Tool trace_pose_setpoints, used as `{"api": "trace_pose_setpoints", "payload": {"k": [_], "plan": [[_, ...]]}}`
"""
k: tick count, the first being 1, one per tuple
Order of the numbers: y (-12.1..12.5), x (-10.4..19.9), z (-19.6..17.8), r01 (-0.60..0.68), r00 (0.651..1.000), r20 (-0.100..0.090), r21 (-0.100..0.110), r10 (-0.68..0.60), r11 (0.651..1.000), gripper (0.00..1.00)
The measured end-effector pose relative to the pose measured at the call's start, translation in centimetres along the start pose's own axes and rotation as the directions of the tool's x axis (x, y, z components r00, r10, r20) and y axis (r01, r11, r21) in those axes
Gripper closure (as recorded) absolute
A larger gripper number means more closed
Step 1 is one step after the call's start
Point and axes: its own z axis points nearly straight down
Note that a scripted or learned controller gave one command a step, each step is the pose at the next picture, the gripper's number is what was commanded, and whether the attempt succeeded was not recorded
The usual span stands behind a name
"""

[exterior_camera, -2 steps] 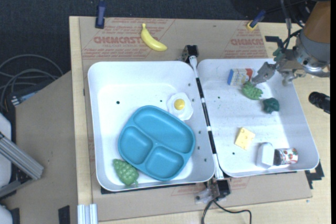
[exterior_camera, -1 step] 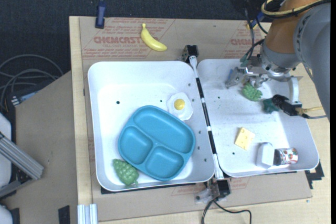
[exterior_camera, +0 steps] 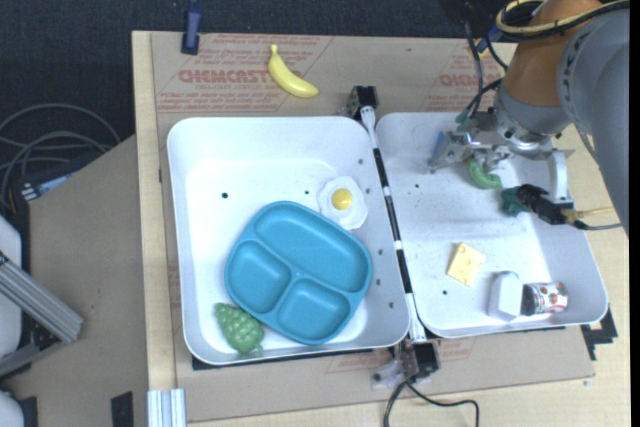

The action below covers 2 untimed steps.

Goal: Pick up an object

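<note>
My gripper hangs low over the back of the right bin, under the orange band of the arm. A curved green object lies just to its front right, close to or touching the gripper body. A second small green piece with a black part sits a little farther right. A yellow cheese wedge lies in the middle front of that bin. A small can with a white and red label rests on its side at the front right corner.
The left bin holds a blue divided plate, a fried egg and a bumpy green item. A banana lies on the bench behind the bins. A black clip sits at the bins' shared rim.
</note>
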Motion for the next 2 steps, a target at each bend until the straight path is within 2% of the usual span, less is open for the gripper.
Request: {"api": "trace_pose_setpoints", "payload": {"k": [1, 2], "plan": [[0.07, 0.02, -1.05, 0.001, 1.000, 0.001, -0.002, -0.001, 1.000, 1.00], [0.05, 0.03, -1.03, 0.001, 1.000, 0.001, -0.002, -0.001, 1.000, 0.00]]}}
